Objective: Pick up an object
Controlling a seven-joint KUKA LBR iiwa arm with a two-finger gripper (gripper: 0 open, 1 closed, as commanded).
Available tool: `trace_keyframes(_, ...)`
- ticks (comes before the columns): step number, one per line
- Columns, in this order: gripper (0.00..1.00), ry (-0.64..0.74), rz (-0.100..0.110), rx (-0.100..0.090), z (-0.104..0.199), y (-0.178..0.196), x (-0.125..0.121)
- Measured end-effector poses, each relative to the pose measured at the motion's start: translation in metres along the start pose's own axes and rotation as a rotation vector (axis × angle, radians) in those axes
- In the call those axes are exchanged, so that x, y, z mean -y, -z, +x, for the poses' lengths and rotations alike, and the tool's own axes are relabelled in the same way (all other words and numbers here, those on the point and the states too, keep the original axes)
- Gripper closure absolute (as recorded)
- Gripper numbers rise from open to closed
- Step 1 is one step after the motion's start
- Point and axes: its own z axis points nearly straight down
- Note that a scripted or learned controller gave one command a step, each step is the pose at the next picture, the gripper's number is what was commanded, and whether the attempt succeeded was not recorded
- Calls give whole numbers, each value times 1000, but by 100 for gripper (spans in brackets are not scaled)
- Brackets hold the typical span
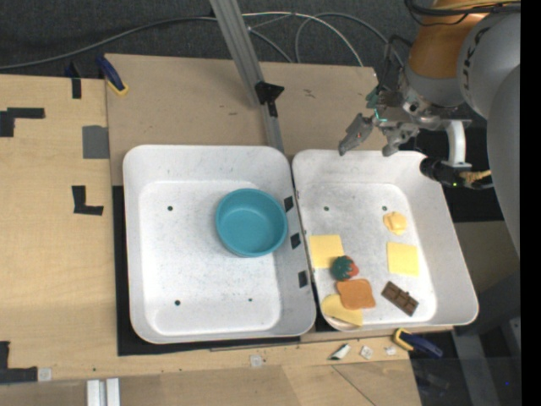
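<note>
open-fingered and holding nothing, the gripper (369, 139) hangs over the far rim of the right bin (439, 218). the small yellow piece (395, 222) lies nearest, toward the camera; the other food items cluster at that bin's near end.

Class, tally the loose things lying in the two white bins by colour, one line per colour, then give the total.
Blue: 1, the bowl
Yellow: 4, a square, a second square, a small lump, a pale slice
Orange: 1, a slab
Brown: 1, a bar
Green and red: 1, a small round piece
Total: 8
</note>
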Motion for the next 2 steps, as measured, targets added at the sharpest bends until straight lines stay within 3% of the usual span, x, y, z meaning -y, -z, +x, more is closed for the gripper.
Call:
trace_keyframes(1, 0, 0, 0, 0, 0, 0, 0)
trace_keyframes(2, 0, -1, 4, 0, 4, -46, 7)
